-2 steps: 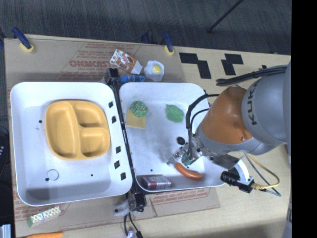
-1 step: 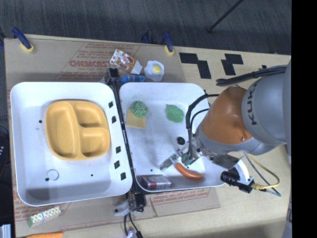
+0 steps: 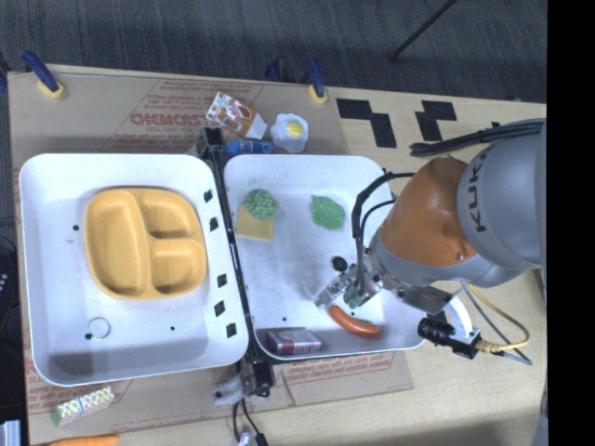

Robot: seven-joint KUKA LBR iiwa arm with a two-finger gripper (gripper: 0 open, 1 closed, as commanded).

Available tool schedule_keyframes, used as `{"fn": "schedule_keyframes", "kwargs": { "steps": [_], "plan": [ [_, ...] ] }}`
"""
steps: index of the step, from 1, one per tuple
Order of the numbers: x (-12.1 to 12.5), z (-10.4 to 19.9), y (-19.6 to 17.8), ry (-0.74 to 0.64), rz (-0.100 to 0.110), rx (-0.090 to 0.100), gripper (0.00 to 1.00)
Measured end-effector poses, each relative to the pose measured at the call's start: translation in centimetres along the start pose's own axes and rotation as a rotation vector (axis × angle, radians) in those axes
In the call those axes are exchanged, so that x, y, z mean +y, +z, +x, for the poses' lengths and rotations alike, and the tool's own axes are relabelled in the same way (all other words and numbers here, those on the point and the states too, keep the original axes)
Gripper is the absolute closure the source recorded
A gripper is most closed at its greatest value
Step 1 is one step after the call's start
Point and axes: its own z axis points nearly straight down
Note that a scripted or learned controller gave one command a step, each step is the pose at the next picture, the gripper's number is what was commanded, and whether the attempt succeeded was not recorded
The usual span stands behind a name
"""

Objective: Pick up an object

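**Reaching into the right bin**

The gripper (image 3: 348,293) is seen low in the right bin (image 3: 297,170), just above an orange sausage-shaped object (image 3: 356,322). Whether anything is grasped cannot be told. A yellow divided tray (image 3: 146,242) is held by the left bin (image 3: 46,249).

You see the arm (image 3: 465,221) reaching into the right bin (image 3: 288,170), its gripper (image 3: 346,291) low over the bin floor just above an orange sausage (image 3: 355,322). Nothing shows between its fingers. Near that bin's front wall lies a dark packet (image 3: 290,342). Toward the back sit a green lump (image 3: 327,212) and a green ball on a yellow sponge (image 3: 257,216), perhaps a single toy. The left bin (image 3: 46,277) holds a yellow divided tray (image 3: 146,242).
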Motion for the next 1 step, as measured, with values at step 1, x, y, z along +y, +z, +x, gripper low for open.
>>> {"fn": "schedule_keyframes", "kwargs": {
  "steps": [1],
  "plan": [
    [0.00,0.00,0.00,0.000,0.000,0.000,0.00]
  ]
}}
